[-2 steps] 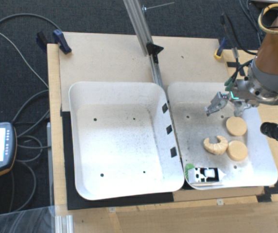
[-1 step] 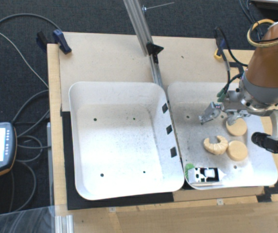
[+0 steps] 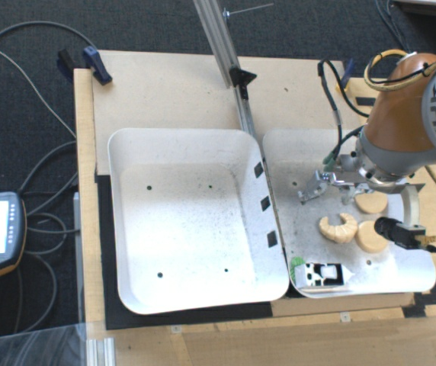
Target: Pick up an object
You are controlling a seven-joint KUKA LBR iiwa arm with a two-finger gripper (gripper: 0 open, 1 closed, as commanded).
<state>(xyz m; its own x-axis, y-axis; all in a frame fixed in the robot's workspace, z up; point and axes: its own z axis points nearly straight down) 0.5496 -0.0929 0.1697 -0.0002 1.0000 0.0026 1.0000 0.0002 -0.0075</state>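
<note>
The pale tan wooden crescent piece (image 3: 339, 228) lies in the right shallow white bin (image 3: 309, 212), near a green-and-black printed card (image 3: 321, 274) at the bin's front edge and just beside a round tan wooden disc (image 3: 371, 236). Farther back, the gripper (image 3: 315, 189) hangs over the bin floor; whether its fingers are apart or together I cannot tell. Another tan disc (image 3: 371, 203) sits partly under the arm, and the left shallow white bin (image 3: 187, 219) rests alongside on the tabletop (image 3: 165, 90).

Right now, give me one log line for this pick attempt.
gripper: low in right bin | objects: croissant-shaped piece, two tan discs, green-black item | nothing seen held
</note>
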